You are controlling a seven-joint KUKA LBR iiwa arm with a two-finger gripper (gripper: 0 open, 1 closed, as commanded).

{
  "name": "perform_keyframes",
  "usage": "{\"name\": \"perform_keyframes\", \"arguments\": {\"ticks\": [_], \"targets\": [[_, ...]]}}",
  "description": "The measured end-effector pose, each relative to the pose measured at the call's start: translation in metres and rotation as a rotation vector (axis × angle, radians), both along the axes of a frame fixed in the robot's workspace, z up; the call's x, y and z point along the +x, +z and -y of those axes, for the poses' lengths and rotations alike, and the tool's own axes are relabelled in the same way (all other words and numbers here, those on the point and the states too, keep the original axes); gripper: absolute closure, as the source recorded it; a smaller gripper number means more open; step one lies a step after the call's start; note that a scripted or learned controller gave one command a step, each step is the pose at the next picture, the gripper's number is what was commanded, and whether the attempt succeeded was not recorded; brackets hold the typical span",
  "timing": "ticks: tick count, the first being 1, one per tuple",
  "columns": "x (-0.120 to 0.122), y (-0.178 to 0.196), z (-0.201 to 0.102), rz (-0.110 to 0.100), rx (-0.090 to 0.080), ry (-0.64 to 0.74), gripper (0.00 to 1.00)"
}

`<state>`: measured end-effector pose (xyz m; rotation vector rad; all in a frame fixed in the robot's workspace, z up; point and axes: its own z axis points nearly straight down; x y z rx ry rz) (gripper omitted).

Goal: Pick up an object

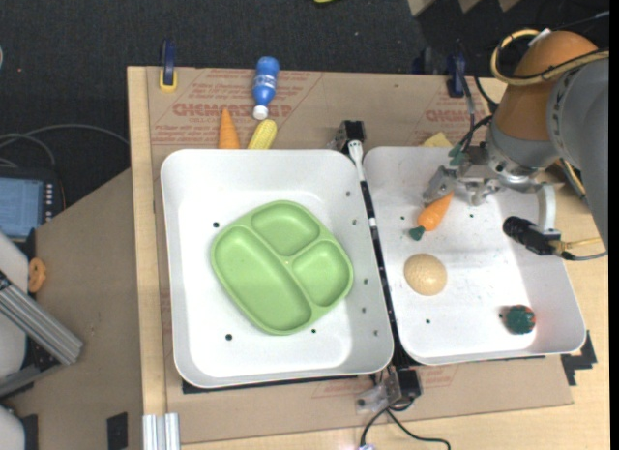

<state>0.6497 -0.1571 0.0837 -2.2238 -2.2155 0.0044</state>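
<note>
In the right bin (542, 332), near its far edge, lies an orange toy carrot (435, 213) with a green tip. My gripper (456, 192) hangs just above and to the right of the carrot's thick end. It is open with nothing between its fingers. A beige egg-shaped ball (425, 274) rests in the middle of the same bin. A small dark green and red object (519, 318) sits near the bin's front right corner.
The left bin (193, 342) holds a green divided plate (280, 266). On the bench behind it lie a blue and white bottle (264, 87), an orange piece (227, 131) and a yellow piece (262, 134). The arm's black cable part (530, 235) overhangs the right bin.
</note>
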Motion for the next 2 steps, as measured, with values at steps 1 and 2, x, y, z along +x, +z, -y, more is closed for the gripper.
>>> {"name": "perform_keyframes", "arguments": {"ticks": [1, 2], "targets": [[0.002, 0.012, -0.002, 0.004, -0.001, 0.003, 1.0], [0.0, 0.108, -0.077, 0.015, 0.001, 0.011, 1.0]]}}
